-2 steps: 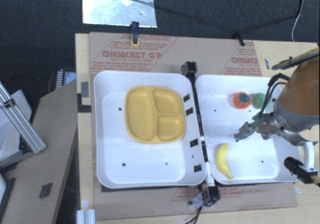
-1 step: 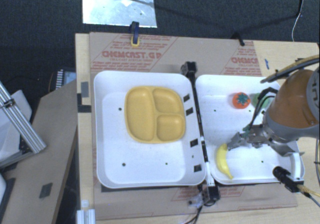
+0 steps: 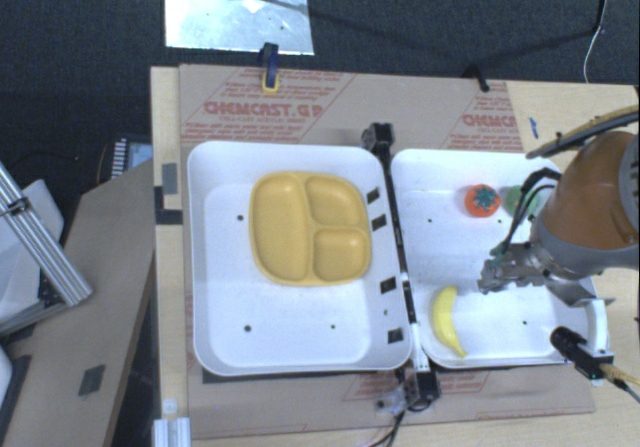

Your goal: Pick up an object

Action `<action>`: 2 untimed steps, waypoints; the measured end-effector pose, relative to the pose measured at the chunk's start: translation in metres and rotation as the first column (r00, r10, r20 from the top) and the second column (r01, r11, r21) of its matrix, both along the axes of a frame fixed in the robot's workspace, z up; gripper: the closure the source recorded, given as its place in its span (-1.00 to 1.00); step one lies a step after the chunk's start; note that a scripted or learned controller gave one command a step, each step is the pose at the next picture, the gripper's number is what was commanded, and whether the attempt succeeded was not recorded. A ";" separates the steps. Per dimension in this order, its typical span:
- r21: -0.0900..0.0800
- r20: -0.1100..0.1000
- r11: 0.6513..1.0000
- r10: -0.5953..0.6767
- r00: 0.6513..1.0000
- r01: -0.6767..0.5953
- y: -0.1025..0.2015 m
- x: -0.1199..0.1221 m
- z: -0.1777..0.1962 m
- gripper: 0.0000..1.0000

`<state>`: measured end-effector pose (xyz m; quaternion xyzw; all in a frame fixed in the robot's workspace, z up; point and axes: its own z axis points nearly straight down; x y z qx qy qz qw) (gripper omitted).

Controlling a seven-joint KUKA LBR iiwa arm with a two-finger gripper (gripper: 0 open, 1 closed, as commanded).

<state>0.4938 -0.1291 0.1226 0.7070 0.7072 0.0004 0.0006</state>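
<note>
Gripper (image 3: pixel 497 273) over right shallow white bin (image 3: pixel 430 235), near curved yellow banana (image 3: pixel 447 322) (orange-red tomato (image 3: pixel 481 199) behind); yellow divided plate (image 3: pixel 309 227) in left white bin (image 3: pixel 220 265).

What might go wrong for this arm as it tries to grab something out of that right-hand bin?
The gripper hangs over bare bin floor between the banana and the tomato, so it could well close on nothing. The banana lies close to the right bin's inner wall, which may crowd a grasp or let the fruit get pushed against it. The tomato is small and round, so it might roll away when touched.
</note>
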 end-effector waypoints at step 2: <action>-0.001 0.007 1.000 0.005 1.000 -0.005 0.011 -0.002 0.122 1.00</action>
